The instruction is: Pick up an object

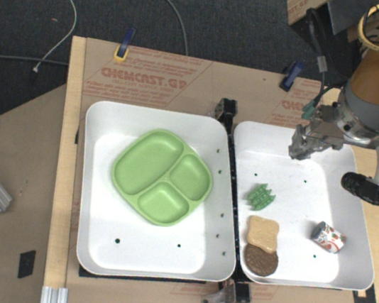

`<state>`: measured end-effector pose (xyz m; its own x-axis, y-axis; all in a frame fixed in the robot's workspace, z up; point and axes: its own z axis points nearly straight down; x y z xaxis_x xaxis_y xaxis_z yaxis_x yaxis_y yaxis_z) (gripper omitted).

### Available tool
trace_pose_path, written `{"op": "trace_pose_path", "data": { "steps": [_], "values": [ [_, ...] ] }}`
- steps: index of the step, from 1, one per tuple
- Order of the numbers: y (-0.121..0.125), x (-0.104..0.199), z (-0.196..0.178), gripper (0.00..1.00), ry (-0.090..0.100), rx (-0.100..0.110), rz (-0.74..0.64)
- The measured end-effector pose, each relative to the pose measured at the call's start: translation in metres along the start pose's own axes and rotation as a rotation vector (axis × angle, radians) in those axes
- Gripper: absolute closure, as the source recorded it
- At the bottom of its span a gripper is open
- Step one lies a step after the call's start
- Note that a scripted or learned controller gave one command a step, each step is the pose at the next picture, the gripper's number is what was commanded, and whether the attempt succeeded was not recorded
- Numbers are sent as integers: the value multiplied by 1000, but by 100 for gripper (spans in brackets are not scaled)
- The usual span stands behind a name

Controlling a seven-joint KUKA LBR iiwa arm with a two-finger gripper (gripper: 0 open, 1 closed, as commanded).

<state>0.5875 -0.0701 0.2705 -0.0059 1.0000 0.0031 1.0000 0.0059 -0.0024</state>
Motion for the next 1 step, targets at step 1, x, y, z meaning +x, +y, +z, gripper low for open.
{"op": "trace_pose_path", "data": {
  "steps": [1],
  "values": [
    [-5, 49, 19, 100, -1, 1, 1]
  ]
}}
